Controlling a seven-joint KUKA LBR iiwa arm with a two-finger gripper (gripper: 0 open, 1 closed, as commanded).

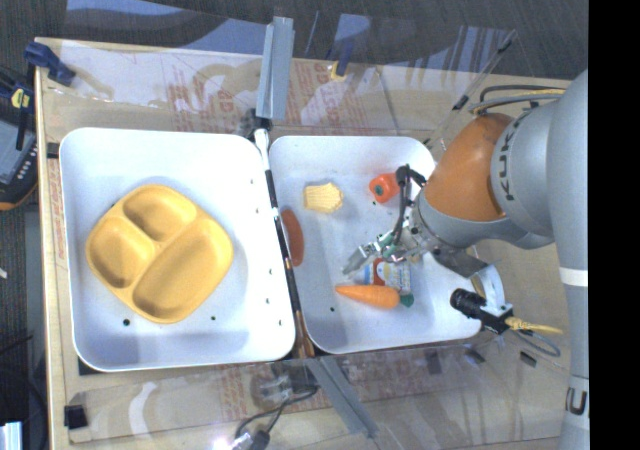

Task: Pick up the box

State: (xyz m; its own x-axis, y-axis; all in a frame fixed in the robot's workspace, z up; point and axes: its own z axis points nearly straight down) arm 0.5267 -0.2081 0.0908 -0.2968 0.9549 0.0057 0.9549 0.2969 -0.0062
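glossy white plastic bins, matt yellow tray

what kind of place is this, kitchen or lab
Most likely a robotics lab bench, not a kitchen: a grey and orange arm reaches over two white bins holding toy food such as a carrot, and loose cables lie on the bench.

The big grey arm comes in from the right side and bends down low. It has a round orange band just above the wrist, and this part leans toward the left. At the end of the wrist sits the gripper, a small bunch of shiny metal parts that points down and to the left, but it is too small and mixed up to tell how its two fingers are set.
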